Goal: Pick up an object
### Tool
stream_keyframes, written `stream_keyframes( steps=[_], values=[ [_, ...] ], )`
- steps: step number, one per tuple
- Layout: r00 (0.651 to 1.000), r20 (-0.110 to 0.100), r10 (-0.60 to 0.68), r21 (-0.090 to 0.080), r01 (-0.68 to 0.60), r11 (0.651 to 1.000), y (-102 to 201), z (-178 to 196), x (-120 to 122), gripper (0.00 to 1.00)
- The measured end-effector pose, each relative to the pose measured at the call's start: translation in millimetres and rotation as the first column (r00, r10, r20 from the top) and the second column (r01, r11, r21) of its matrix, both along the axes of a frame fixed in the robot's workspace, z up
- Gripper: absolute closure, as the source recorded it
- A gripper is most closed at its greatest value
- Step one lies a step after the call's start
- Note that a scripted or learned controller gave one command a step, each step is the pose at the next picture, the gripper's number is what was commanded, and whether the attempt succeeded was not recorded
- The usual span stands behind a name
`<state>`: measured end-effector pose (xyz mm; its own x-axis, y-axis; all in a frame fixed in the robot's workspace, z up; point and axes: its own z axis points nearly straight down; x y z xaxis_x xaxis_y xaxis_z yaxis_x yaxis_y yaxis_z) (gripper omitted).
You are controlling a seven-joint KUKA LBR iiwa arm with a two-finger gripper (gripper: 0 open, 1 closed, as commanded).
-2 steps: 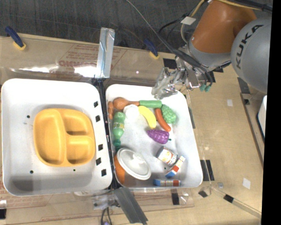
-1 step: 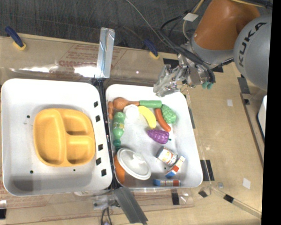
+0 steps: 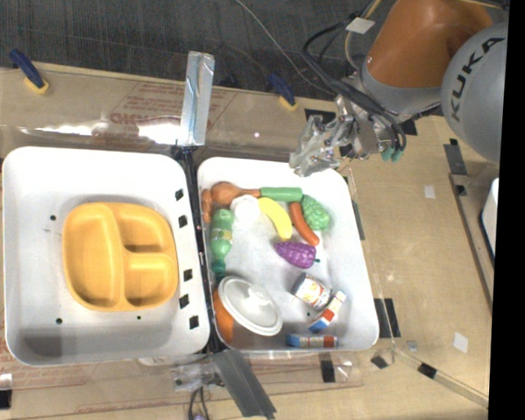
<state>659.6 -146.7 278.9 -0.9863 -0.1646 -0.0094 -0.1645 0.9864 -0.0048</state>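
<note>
My gripper [image 3: 314, 155] hangs over the far rim of the right bin [image 3: 358, 254], above its back right corner, with nothing visible between its fingers. Just below it in that bin lie a green cucumber-like toy [image 3: 282, 194], a green broccoli-like toy [image 3: 316, 213], a yellow banana [image 3: 277, 218], an orange carrot-like piece [image 3: 303, 225] and a purple eggplant [image 3: 295, 253]. A brown drumstick shape [image 3: 225, 194] sits at the back left. Nearer the front are a white lidded orange pot [image 3: 247, 307] and a small labelled bottle [image 3: 318, 295].
The left bin [image 3: 35, 193] holds a yellow divided tray [image 3: 120, 255]. A silver taped post [image 3: 197, 96] stands behind the gap between the bins. The arm's orange band and cables [image 3: 412, 37] loom at the top right. Bare bench lies to the right of the bins.
</note>
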Motion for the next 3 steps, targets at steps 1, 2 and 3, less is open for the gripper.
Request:
stream_keyframes(
  steps=[1,2,3],
  values=[
    [0.992,-0.006,0.126,0.0,-0.126,0.992,-46,-20,-2,1.0],
    [0.991,-0.003,0.135,0.001,-0.135,0.991,-11,-5,-1,1.0],
    [0.961,-0.01,0.276,0.004,-0.275,0.961,30,-14,-2,1.0]
  ],
)
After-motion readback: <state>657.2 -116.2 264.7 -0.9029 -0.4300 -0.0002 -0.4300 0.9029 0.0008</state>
